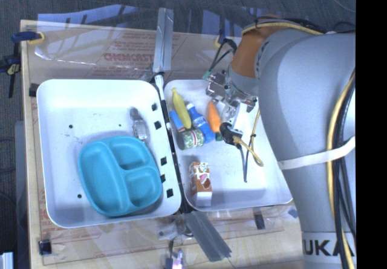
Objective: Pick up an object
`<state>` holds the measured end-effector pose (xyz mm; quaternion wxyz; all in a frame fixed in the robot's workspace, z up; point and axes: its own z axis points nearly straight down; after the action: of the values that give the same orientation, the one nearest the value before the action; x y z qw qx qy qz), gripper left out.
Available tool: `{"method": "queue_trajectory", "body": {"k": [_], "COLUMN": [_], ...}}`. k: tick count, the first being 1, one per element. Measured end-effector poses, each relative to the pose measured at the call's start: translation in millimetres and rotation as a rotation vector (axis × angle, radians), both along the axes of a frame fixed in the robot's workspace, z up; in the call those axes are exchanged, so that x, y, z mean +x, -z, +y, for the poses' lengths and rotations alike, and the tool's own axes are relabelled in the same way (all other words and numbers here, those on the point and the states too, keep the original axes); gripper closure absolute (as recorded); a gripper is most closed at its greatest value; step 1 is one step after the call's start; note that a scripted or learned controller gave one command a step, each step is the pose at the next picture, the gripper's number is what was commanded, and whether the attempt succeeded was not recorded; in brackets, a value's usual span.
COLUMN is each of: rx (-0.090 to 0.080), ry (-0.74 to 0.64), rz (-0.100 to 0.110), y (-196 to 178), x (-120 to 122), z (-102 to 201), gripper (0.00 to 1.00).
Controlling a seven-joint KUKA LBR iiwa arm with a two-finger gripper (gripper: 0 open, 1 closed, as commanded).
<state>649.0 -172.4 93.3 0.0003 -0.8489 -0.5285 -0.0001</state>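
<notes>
Right bin (266, 192) on desk: gripper (228, 118) low beside carrot (214, 116) (long axis running away from camera), finger state impossible to tell.

We look from one fixed camera above the surface (91, 50), facing down at a slant and close enough that both white bins fill the frame: the left bin (54, 141), the right bin (266, 192). The arm (302, 110) enters from the right.
</notes>
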Motion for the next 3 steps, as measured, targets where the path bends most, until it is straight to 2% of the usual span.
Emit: {"method": "queue_trajectory", "body": {"k": [1, 2, 3], "rx": [0.0, 0.0, 0.0], "ry": [-0.01, -0.012, -0.019], "rz": [0.002, 0.003, 0.003], "y": [-11, -10, -21], "x": [1, 1, 2], "z": [2, 3, 4], "gripper": [1.0, 0.0, 1.0]}}
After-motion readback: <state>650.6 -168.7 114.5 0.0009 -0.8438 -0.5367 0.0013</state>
